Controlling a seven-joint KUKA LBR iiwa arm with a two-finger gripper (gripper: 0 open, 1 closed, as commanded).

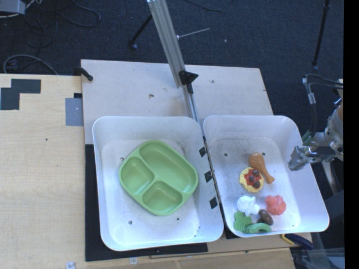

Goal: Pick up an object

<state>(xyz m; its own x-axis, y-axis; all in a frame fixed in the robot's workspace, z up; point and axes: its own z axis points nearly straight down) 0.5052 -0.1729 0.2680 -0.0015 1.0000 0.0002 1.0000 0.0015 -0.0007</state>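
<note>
We see the gripper (299, 157) at right bin's (286, 125) right rim; drumstick (260, 166) lies just left (axis diagonal). Jaw state: can't tell.

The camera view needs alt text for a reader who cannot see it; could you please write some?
Two shallow white bins sit side by side: the left bin holds a green divided plate, the right bin a cluster of toy foods, including a drumstick and a fruit tart. The arm's end effector hangs at the right bin's right rim.
</note>
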